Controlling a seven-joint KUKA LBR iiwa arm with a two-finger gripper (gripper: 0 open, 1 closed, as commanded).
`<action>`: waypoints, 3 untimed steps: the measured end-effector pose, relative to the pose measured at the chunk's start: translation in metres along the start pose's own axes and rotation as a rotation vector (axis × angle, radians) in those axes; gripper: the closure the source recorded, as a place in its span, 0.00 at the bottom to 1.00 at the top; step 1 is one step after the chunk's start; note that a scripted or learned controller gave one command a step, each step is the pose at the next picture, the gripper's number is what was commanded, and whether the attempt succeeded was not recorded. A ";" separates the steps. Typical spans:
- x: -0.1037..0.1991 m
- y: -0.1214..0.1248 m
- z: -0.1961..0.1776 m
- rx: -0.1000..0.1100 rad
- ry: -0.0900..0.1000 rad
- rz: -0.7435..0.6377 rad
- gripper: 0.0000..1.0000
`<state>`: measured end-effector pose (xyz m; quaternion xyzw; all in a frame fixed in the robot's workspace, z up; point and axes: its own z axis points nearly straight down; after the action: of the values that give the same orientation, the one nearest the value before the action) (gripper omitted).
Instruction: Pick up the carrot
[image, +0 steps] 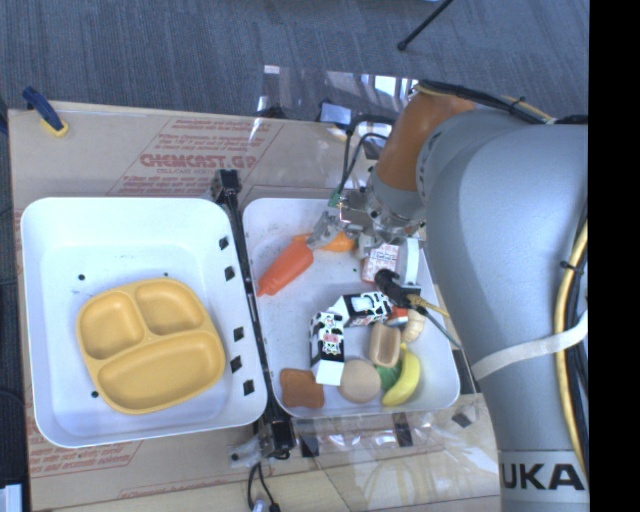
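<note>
From the camera above the bench I count two white bins, side by side. The left bin (40, 300) holds one thing, a yellow tray (150, 345) with three compartments. It lies flat near the middle of this bin.

The right bin (262, 225) holds the food toys. I see one carrot (287, 265), orange, lying on the bin floor in the upper left part, tilted so that its thin end points down-left toward the wall between the bins. Its thick end points up-right, toward the gripper.

The arm (500, 230) comes from the right and covers much of the right bin's far side. I see one gripper (345, 235), low over the upper part of the right bin, just beside the thick end of the carrot. A small orange piece shows near the tips, but I cannot tell if it belongs to the carrot or if it is another thing. I cannot tell if the gripper is wide, narrow or holding something, because its parts are small and mixed with cables.

In the lower part of the right bin is a group of things close together: one banana (404, 382), one brown piece (301, 388), one round beige piece (360, 381), and two black-and-white cartons (328, 340), one near the gripper and one lower.
</note>
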<state>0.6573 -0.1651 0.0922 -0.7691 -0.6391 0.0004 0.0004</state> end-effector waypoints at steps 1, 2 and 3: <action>0.000 -0.001 -0.009 0.008 -0.003 -0.008 1.00; 0.000 -0.003 -0.007 0.015 -0.005 -0.010 0.00; 0.060 -0.017 0.004 0.014 -0.002 0.240 0.00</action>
<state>0.6511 -0.1033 0.0885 -0.8402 -0.5423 0.0054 0.0050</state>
